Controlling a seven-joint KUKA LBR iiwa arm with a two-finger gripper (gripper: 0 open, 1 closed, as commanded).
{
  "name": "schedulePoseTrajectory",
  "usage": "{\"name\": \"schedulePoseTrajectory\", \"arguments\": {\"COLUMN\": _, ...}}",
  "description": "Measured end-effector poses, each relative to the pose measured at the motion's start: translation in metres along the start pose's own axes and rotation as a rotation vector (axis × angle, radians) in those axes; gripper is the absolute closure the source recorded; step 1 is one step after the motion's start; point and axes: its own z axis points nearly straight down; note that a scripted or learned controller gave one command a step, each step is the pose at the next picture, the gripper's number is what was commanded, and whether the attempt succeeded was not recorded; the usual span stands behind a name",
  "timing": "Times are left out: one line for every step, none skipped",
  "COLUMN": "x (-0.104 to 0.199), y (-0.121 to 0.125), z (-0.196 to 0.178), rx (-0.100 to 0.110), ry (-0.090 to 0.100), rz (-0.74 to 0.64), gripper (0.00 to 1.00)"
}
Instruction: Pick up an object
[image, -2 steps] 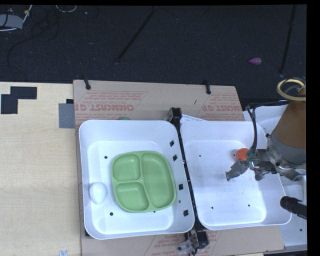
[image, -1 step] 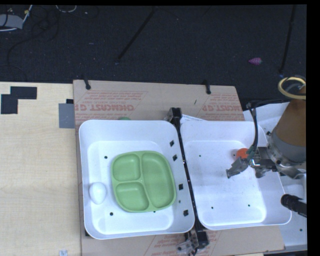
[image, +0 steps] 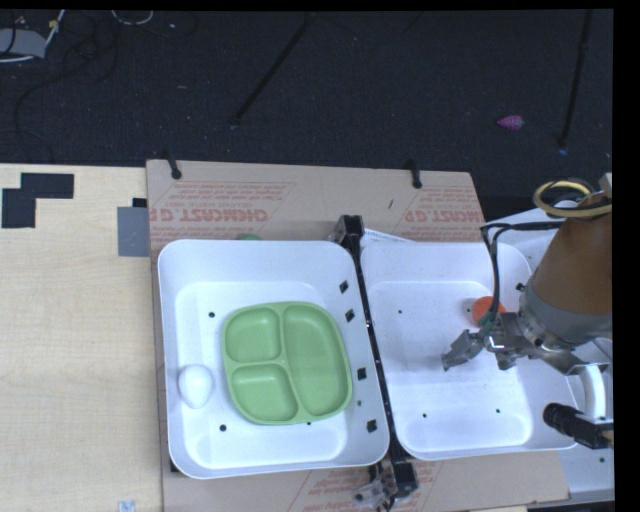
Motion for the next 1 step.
{"name": "schedulePoseTrajectory", "arguments": {"x": 0.0103, "y": 0.0037, "z": 0.0546, "rx": -0.001, "ry": 0.001, "rz": 0.0, "gripper": 0.0}}
